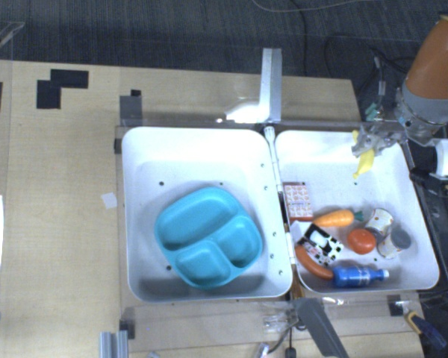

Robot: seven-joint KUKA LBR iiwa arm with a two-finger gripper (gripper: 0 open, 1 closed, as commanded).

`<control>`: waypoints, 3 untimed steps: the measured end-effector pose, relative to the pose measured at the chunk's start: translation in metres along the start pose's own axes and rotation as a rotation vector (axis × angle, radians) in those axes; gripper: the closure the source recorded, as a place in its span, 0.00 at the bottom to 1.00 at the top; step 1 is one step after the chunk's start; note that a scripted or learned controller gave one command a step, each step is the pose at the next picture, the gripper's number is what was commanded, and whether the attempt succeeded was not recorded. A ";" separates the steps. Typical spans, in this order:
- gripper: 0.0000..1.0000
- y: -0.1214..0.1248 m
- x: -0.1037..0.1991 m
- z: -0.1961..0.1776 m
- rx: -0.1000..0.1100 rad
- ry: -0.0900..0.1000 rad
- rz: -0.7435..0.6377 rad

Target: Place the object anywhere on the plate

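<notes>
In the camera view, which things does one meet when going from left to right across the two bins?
Blue plate → small patterned card → carrot → tomato → claw holding a yellow object, farther back.

Pale wooden bench [52, 222], dark carpet floor [134, 13], loose cable [336, 2]

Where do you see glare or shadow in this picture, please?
In the camera view, a bright glare patch sits on the back rim of the left bin; a soft shadow lies under the blue plate toward the near wall; the gripper and the yellow object in it look slightly blurred.
</notes>
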State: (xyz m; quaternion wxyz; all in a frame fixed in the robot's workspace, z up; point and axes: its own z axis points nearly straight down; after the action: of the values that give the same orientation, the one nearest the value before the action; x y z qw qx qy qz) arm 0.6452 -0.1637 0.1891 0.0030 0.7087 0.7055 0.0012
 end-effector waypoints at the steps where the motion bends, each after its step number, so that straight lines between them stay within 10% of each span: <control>1: 1.00 -0.059 0.077 0.086 0.002 0.003 -0.079; 2: 1.00 -0.043 0.041 0.101 -0.004 0.001 -0.005; 3: 0.00 -0.043 0.040 0.100 -0.006 0.000 -0.004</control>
State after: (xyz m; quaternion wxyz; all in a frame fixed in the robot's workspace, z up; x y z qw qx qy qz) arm 0.6032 -0.1233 0.0891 0.0053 0.7072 0.7070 0.0031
